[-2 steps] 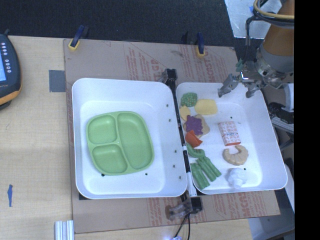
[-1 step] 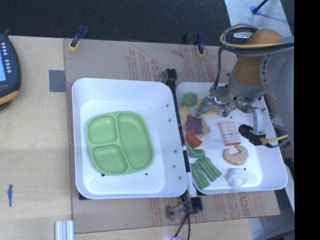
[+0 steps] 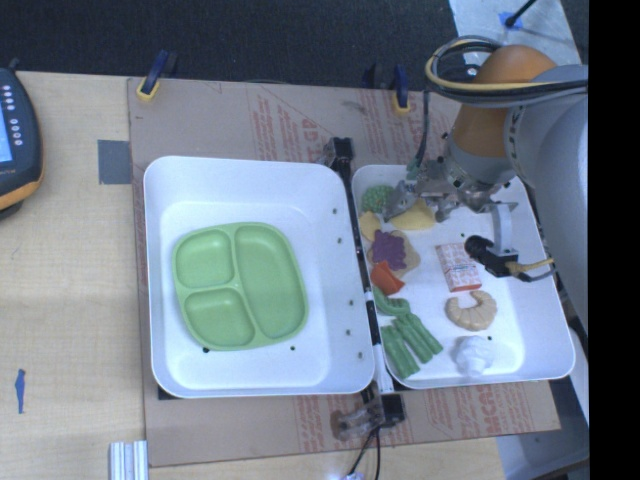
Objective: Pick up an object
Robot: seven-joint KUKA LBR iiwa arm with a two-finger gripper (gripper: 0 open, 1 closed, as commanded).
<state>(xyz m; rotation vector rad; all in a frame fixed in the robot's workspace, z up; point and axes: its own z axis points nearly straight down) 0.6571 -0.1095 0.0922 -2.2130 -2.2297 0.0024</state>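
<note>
Wooden bench (image 3: 70, 268), hand (image 3: 425, 196) low over right bin (image 3: 535, 353), grip state unclear, toys partly hidden.

A wooden bench (image 3: 70, 298) bears brown cardboard (image 3: 250, 118), carrying two white bins (image 3: 250, 183) side by side.

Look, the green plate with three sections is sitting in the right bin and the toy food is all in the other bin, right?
Not quite. The green plate with three sections sits in the left bin, not the right one. The toy food, such as the green beans and the bagel, is in the right bin. The camera view shows this.
</note>
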